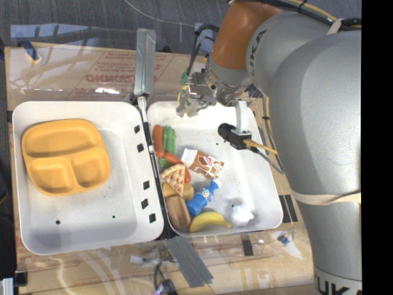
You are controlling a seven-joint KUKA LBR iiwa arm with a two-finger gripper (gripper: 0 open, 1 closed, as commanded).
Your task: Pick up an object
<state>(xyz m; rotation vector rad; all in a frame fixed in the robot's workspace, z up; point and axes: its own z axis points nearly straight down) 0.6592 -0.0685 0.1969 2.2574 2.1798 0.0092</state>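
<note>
Nearest you, at the front edge of the worktop point(80, 269), lie strips of grey tape and clear film. Just behind them sit the two white bins, side by side and touching along their inner walls.

In the right bin point(261, 183), your candidate objects crowd the left and front portions. At the front rim lies a banana point(209, 221), with a small white object point(242, 214) just beside it to the right. A blue bottle point(203, 198) leans above the banana, and a brown bread-like piece point(178, 211) rests against the bin's left wall. Farther back you see a pizza slice point(177, 177), a white printed packet point(204, 163), and then a carrot point(159, 139) and a green vegetable point(169, 138) lying side by side near the dividing wall.

In the left bin point(80, 226), a yellow compartment tray point(64, 155) lies flat toward the bin's far left corner.

At the far rim of the right bin, the tool point(187, 106) hangs over the bin's back left corner, well apart from the pile of objects. You cannot tell from this view whether it is apart or together; nothing is visibly clamped in it. Behind it rise the orange band point(236, 32) and the grey arm point(319, 115), which covers the right side of the scene.
</note>
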